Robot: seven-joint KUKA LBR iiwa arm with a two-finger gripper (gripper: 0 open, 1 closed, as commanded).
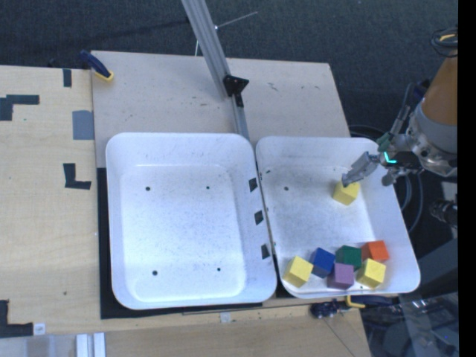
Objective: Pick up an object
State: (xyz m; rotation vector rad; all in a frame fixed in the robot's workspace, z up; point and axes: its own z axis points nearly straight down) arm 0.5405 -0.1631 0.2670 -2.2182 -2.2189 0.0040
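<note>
Hovering at three o'clock, my tool [355,177] touched the yellow cube [345,193]; grip state I could not tell. Cube might slide toward the bin wall [394,222].

You have two shallow white bins side by side on the table [171,95]: the left bin [119,162] and the right bin [297,155], their rims touching along the middle. A grey metal pole [204,28] slants down from the top edge to a black bracket [235,85] behind the bins. A blue and yellow tool [97,65] lies at the table's far left corner. Dark carpet [312,13] lies beyond.
</note>
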